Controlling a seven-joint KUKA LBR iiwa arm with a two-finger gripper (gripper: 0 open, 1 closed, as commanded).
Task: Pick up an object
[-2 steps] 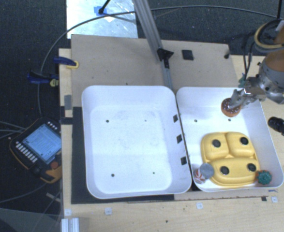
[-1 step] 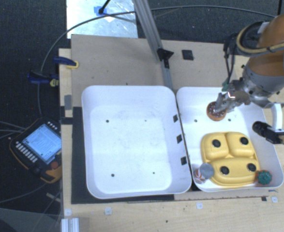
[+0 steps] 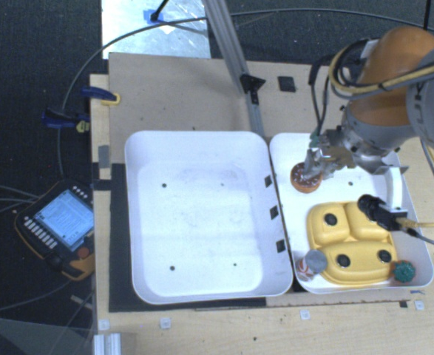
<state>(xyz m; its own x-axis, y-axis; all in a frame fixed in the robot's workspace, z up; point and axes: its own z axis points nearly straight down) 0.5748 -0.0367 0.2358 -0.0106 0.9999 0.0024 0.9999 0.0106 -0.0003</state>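
Teach pendant [image 3: 58, 226] with lit screen lies on dark floor left of the surface [image 3: 180, 98]. Blue clamps [image 3: 61, 117] grip the surface's left edge. Grey tripod leg [image 3: 228, 32] slants in from the top; cables loop around.

You find no readable text, label, brand, number or sign here. Handheld pendant [image 3: 56, 228] left of bench has lit blue screen, but content on it too small and blurred for you to read. Small dark tags on wall between white bins [image 3: 273, 198] carry no legible marks. Blue tape [image 3: 154, 16] at top shows no writing.
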